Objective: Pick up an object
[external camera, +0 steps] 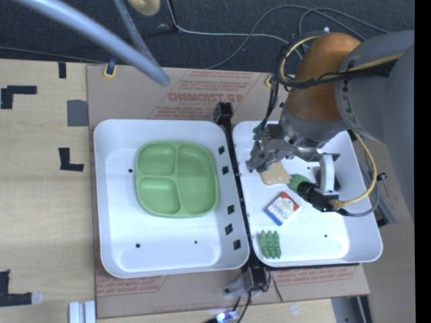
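Half of the tan object [275,175] hides under the gripper [261,157]; you cannot tell its grip. Open floor lies near the right bin [360,247] front edge.

Both white bins [108,200] look like smooth plastic with a faint sheen. Well off to the gripper's [261,155] far side, the green divided plate [177,179] seems matt plastic. The gripper reads as dull grey metal, and just beside it lies a tan, matt piece [275,175] (material unclear). Near it sits a glossy printed packet [281,208]. Under the bins, brown cardboard [202,96] looks rough, on pale wood-grain bench [40,200].
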You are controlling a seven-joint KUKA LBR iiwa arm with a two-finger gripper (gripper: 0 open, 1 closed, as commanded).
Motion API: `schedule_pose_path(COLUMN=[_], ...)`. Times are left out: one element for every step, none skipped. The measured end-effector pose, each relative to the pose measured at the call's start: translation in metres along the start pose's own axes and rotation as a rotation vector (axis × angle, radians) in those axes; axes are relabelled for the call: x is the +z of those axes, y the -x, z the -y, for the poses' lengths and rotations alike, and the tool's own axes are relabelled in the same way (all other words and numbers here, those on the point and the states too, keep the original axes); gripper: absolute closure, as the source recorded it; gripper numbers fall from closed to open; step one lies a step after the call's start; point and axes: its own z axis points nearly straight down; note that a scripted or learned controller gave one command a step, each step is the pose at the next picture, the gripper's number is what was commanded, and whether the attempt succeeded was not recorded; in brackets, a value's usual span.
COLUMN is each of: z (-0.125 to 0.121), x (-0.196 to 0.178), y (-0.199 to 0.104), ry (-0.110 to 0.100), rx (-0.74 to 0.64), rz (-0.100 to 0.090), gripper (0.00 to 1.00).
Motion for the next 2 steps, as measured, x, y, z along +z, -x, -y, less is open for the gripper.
schedule_pose_path(z=[0.026,0.045], x=[-0.012,-0.010], y=[-0.049,-0.110], ry=[0.001,0.001], rx=[-0.002,-0.002], rz=[-0.001,0.000], gripper=[1.00,1.00])
